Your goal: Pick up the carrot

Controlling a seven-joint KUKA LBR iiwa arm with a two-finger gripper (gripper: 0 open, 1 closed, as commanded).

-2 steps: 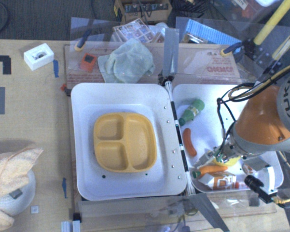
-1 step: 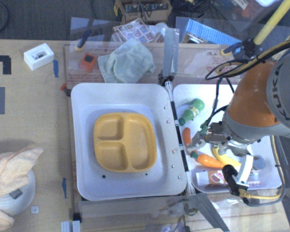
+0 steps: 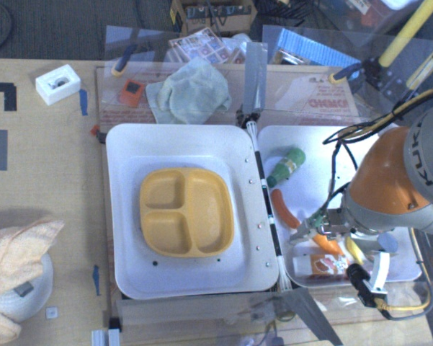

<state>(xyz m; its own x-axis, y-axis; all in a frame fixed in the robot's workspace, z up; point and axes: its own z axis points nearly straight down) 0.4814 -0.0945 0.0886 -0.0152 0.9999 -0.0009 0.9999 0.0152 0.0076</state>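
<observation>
The carrot [image 3: 329, 245], a short orange piece, lies in the right bin [image 3: 313, 146] near its front. Part of it is covered by the arm's wrist. My gripper [image 3: 321, 227] hangs just above the carrot's upper left end, reaching in from the right under the orange band [image 3: 389, 182]. Whether it touches the carrot cannot be made out.
A reddish sausage-shaped item [image 3: 284, 208] lies just left of the gripper, and a green bottle [image 3: 286, 165] lies behind it. A clear packet [image 3: 324, 267] and a yellow item [image 3: 354, 251] crowd the carrot's front. The left bin [image 3: 130, 150] holds a yellow divided plate [image 3: 186, 212].
</observation>
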